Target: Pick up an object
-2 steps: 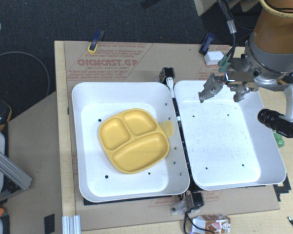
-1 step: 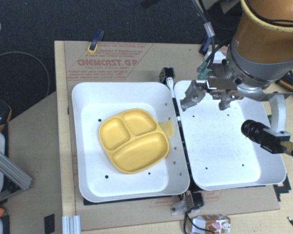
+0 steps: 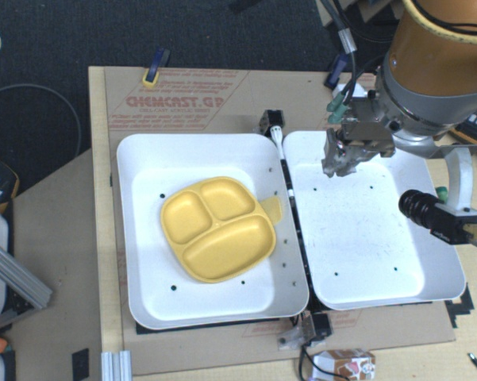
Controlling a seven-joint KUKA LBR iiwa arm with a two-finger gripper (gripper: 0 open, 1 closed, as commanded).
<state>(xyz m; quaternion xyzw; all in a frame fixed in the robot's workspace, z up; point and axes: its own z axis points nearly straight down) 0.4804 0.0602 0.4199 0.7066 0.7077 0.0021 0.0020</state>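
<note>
A yellow divided plate [image 3: 217, 228] with three compartments lies in the left white bin [image 3: 143, 292], a little left of the bin's middle. My gripper [image 3: 339, 165] hangs over the far left part of the right white bin [image 3: 397, 284], well to the right of the plate. Its tip points down toward the bin floor, and nothing shows beneath or in it. The grey wrist and orange band rise to the upper right.
A black cylindrical part [image 3: 432, 211] juts over the right bin's right side. The bins sit on a cardboard sheet [image 3: 175, 101]. A yellow and blue clamp [image 3: 153, 68] sits at the board's far edge, a black clip [image 3: 271, 121] between the bins.
</note>
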